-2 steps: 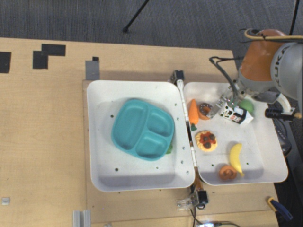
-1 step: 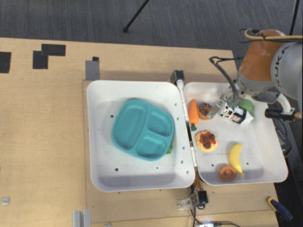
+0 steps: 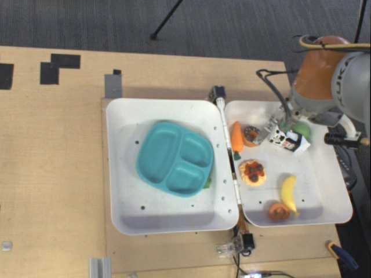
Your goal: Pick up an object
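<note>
My gripper (image 3: 273,127) reaches down into the back of the right bin (image 3: 330,184) from the upper right. It sits between a small dark round piece (image 3: 250,134) and a white box with black marks (image 3: 288,139), close to both. A green piece (image 3: 302,128) lies just behind the box, partly under the arm. An orange carrot (image 3: 236,136) stands by the bin's left wall. Nearer the front lie a round tart with red topping (image 3: 253,172), a yellow banana (image 3: 288,194) and a brown-orange round fruit (image 3: 279,211).
The left bin (image 3: 124,155) holds a teal divided plate (image 3: 175,158) with something green peeking out under its right edge. A raised divider (image 3: 229,155) separates the two bins. The grey and orange arm (image 3: 324,74) hangs over the right bin's back right corner.
</note>
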`<act>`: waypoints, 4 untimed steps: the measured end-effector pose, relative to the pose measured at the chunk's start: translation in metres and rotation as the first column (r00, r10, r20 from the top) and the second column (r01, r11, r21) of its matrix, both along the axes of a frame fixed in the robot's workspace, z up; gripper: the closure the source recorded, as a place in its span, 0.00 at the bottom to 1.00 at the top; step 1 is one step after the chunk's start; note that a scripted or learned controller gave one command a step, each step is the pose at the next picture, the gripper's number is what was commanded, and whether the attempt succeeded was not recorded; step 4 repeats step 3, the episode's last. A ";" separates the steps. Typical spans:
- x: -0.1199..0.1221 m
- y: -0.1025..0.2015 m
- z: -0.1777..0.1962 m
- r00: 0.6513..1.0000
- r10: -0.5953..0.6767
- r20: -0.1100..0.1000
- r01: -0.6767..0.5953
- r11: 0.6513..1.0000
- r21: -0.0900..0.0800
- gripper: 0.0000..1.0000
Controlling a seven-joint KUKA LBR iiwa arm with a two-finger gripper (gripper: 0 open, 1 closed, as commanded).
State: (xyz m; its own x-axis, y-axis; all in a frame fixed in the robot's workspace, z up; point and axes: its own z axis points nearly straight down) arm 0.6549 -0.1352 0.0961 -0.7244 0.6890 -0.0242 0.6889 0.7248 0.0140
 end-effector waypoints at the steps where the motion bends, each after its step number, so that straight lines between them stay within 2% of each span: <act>1: 0.000 0.000 0.000 1.000 0.000 0.000 0.000 1.000 0.000 0.00; 4: 0.000 0.000 0.000 1.000 0.000 0.000 0.000 1.000 0.000 0.00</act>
